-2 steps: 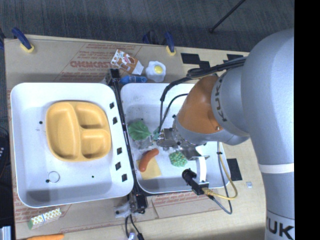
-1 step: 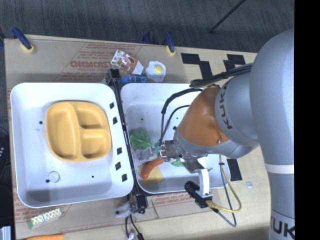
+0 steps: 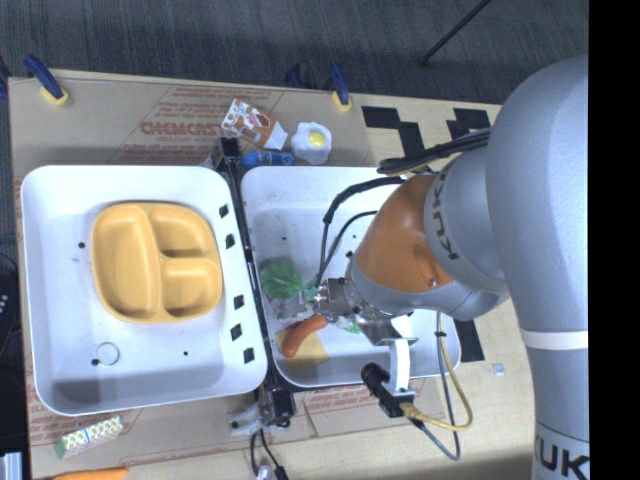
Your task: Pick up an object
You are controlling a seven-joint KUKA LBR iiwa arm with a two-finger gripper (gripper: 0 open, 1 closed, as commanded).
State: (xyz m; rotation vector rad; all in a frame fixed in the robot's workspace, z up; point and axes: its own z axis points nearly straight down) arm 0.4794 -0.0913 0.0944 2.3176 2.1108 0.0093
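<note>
Frankly, the claw sits low in the right bin, its tips buried under the wrist, so whether it is apart or together I cannot tell. A hot dog lies just beside it, a green toy close on the other side. It could nudge either against the bin's wall and come up with nothing

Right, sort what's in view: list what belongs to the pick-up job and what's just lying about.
Job:
gripper, low in the right bin
green item
orange sausage-shaped item

Lying about:
yellow divided tray in the left bin
small packet, blue item and white-and-yellow item behind the bins
</note>
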